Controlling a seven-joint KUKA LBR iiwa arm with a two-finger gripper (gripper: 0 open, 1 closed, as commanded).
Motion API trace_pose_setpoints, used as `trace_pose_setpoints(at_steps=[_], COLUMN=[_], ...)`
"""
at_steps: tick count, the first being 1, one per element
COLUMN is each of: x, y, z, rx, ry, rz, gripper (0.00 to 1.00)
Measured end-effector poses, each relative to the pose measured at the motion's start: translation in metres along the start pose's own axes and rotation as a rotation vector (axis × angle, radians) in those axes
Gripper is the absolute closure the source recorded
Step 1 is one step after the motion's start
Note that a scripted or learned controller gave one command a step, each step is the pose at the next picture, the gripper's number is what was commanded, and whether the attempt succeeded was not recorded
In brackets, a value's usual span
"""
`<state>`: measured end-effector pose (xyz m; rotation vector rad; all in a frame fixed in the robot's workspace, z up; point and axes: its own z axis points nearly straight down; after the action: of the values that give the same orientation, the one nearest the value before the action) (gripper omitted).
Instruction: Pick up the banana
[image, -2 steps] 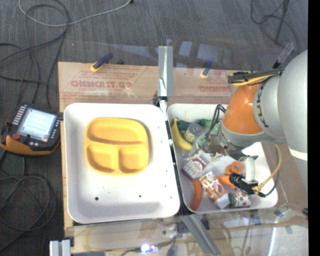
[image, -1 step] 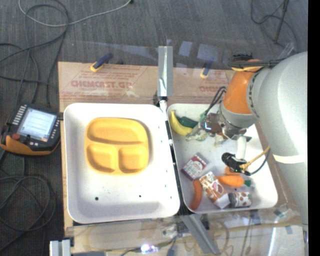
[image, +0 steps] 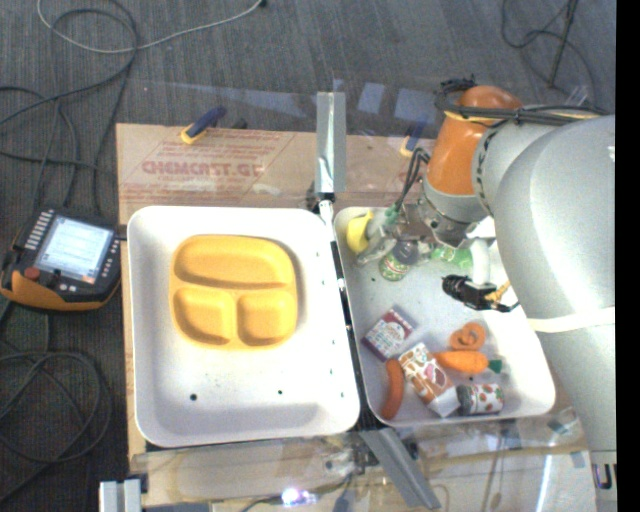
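Lowest in the frame, along the bottom edge of the right bin (image: 532, 385), sat a small round can (image: 481, 398) printed with red fruit. A glossy red sausage shape (image: 391, 389) and a printed carton (image: 426, 378) lay just left of it. A little higher were a smooth orange carrot (image: 462, 361) with a green top and a small flat box (image: 389, 333) lying tilted. Both bins were shallow white plastic with rounded corners. The left bin (image: 160, 400) held a matte yellow tray (image: 237, 289) moulded into three compartments, one long above two smaller.

Higher up, the thick grey arm (image: 545, 200) came in from the right edge and bent down toward the upper left of the right bin. Its orange band (image: 455, 150) stood above the wrist. The gripper (image: 398, 238) hung low over that corner, and whether it was spread or closed could not be told. A small clear bottle (image: 399, 260) with a greenish tint stood right under it.

The banana (image: 357, 233), a short pale yellow curve, lay in the top left corner of the right bin against the wall. It sat just to the left of the gripper and was not held by it.

Beyond the bins a brown cardboard sheet (image: 220, 165) with faded red print covered the bench. A handheld pendant (image: 62, 258) with a lit screen rested on grey carpet at the left edge.
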<state>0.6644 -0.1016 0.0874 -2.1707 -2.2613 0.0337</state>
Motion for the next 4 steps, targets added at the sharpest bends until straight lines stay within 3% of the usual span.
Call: trace_pose_setpoints(at_steps=[1,2,3,4], x=[0.076,0.043,0.055,0.000], y=[0.005,-0.052,-0.058,-0.001], z=[-0.097,-0.094,-0.094,-0.024], rx=[-0.018,-0.016,-0.016,-0.003], ry=[0.007,0.007,0.006,0.004], rz=[0.041,0.033,0.018,0.017], gripper=[0.00,0.00,0.00,0.00])
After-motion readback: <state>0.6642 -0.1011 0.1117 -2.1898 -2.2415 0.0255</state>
